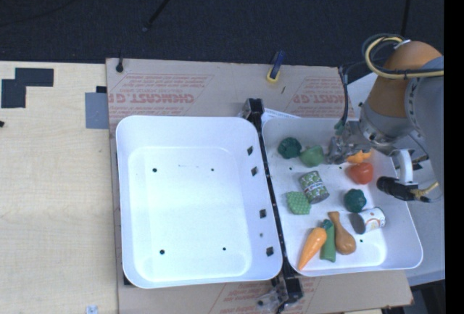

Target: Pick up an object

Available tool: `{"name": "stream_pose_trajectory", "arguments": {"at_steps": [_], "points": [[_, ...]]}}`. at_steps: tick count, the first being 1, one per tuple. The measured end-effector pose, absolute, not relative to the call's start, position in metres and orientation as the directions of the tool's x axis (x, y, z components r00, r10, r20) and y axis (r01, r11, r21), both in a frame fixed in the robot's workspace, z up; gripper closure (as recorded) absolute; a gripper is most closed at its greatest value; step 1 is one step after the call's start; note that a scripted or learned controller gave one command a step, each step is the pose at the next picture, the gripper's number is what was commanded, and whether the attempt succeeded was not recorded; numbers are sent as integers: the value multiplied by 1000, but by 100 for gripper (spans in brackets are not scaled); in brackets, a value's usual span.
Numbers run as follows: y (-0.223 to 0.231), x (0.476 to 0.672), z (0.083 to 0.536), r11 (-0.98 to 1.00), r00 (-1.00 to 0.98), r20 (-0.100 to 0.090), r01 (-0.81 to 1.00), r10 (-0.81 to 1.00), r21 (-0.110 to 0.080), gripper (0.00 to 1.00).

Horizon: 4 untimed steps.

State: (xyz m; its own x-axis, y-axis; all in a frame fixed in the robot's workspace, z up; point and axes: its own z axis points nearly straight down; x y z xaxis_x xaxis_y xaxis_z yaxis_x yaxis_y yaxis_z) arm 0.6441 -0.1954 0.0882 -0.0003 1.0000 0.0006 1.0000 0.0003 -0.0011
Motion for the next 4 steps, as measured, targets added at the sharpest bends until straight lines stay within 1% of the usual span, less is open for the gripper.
{"name": "stream_pose_trajectory", "arguments": {"at_steps": [1, 2, 3, 4], "points": [[-209, 644, 88, 0, 0, 0, 1000, 1000, -1, 100], [-57, 648, 237, 15, -15, 5, 1000, 1000, 14, 100], [7, 643, 185, 5, -5, 2, 1000, 1000, -7, 100], [1, 626, 187, -2, 2, 0, 1000, 1000, -5, 100]]}}
